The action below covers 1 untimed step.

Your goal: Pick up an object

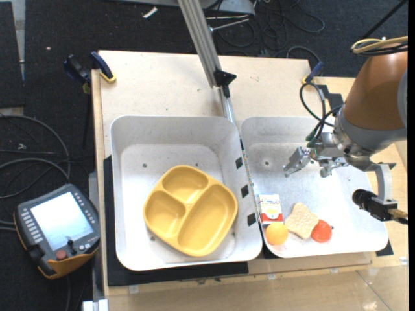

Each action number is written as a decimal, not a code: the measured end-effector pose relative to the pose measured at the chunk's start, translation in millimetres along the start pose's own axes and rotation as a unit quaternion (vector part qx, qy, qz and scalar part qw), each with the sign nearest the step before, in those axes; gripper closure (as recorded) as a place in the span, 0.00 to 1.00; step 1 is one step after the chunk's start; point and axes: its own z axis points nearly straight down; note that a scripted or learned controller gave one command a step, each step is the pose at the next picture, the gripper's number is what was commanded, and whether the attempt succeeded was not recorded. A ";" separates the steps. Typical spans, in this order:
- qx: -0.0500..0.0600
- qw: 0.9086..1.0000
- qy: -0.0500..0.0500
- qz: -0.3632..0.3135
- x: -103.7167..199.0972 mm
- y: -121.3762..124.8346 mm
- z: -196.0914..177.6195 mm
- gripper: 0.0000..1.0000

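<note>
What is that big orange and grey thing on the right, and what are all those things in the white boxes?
That is a robot arm, grey with an orange band. At its end is a two-finger metal gripper, a bit like a hand, hanging over the right shallow white bin. The picture comes from one camera above the bench, looking down at a slant. The left shallow white bin holds a yellow plastic plate with three sections. Near the front of the right bin lie a small white carton with red print, a round orange ball-like toy, a tan cracker-like piece and a small red toy. The gripper is holding nothing between its fingers.
</note>
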 end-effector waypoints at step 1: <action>0.000 1.000 0.000 0.000 -0.1 0.0 -0.1 0.00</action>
